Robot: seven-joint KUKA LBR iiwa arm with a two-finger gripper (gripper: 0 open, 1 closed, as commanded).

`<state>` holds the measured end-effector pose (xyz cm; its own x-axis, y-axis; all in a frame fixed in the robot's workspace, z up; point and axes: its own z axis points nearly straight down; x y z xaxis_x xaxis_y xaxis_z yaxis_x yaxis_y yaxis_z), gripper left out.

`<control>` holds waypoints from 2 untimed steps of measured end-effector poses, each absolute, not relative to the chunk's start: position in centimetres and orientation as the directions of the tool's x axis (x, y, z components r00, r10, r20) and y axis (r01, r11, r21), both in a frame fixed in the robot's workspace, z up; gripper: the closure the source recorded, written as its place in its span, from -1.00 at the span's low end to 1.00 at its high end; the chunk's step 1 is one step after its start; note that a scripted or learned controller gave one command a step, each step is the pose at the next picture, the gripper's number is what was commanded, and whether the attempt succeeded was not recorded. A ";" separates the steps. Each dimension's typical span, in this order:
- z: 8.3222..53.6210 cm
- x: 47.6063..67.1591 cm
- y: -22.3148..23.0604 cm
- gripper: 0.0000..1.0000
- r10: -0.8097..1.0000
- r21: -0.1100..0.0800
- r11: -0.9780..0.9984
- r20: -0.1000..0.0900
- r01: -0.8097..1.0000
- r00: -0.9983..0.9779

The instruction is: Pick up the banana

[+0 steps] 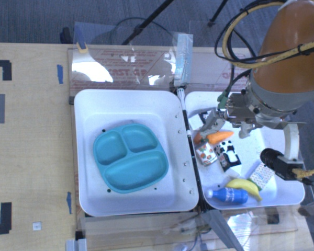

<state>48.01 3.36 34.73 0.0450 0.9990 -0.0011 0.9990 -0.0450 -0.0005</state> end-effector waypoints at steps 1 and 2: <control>18.4 47.9 2.0 -1.00 0.982 -0.002 -0.188 -0.001 0.982 0.188; 18.4 47.9 -0.1 -1.00 0.828 -0.001 -0.560 -0.002 0.828 0.560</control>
